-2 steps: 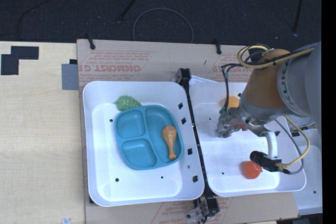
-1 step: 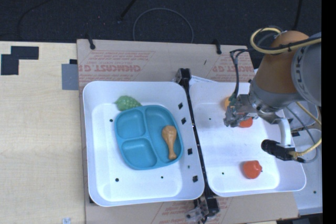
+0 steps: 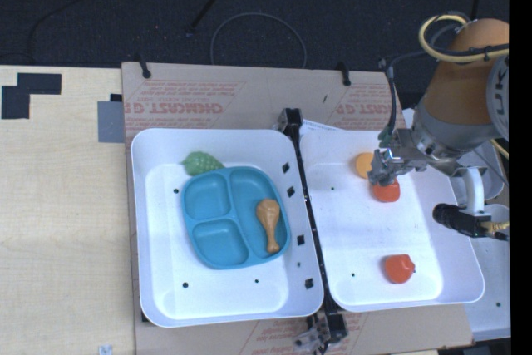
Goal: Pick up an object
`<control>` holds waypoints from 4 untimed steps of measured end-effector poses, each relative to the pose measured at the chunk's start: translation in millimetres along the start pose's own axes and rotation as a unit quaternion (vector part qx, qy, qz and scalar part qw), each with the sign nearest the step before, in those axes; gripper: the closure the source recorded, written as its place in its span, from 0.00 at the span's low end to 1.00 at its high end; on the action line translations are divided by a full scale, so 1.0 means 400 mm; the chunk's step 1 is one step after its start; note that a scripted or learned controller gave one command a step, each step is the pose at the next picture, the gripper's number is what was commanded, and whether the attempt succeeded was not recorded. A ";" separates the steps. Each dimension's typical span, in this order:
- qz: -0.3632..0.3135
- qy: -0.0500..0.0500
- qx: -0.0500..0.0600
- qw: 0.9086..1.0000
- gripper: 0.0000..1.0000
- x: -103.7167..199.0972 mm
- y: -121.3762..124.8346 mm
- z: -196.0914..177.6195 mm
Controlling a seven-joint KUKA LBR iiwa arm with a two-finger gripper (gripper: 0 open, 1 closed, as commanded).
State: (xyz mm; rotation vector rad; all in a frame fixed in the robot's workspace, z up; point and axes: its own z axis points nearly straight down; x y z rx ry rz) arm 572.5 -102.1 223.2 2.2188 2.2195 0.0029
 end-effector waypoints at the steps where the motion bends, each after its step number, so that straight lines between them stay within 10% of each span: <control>1: 0.000 0.001 0.002 1.000 1.00 -0.004 0.000 -0.038; 4: -0.002 0.002 0.003 1.000 1.00 0.421 0.012 0.017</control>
